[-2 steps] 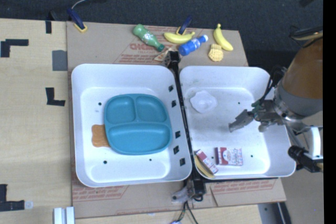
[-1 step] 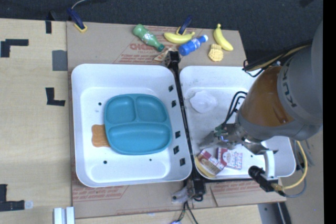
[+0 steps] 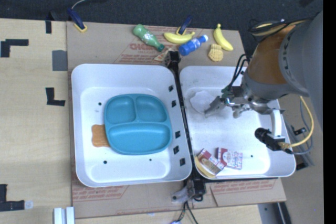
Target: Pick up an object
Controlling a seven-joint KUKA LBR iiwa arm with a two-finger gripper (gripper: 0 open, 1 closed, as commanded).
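Note:
My gripper (image 3: 227,108) hangs low over the right bin (image 3: 262,169), near its back left part. Its fingers (image 3: 212,107) are spread apart, so it is open with nothing between them. A pale, translucent crumpled object (image 3: 199,99) lies on the bin floor just left of the left fingertip, close to it or touching; I cannot tell which. Red-and-white snack packets (image 3: 220,159) lie at the bin's front edge, partly on a yellowish round item (image 3: 201,171). The grey arm with its orange band (image 3: 270,52) comes in from the right.
The left bin (image 3: 84,81) holds a blue divided plate (image 3: 138,123) with an orange piece (image 3: 97,136) sticking out under its left side. Behind the bins lie a green bottle (image 3: 148,37), two bananas (image 3: 178,37) (image 3: 223,38), a blue bottle (image 3: 192,45) and a yellow block (image 3: 215,52).

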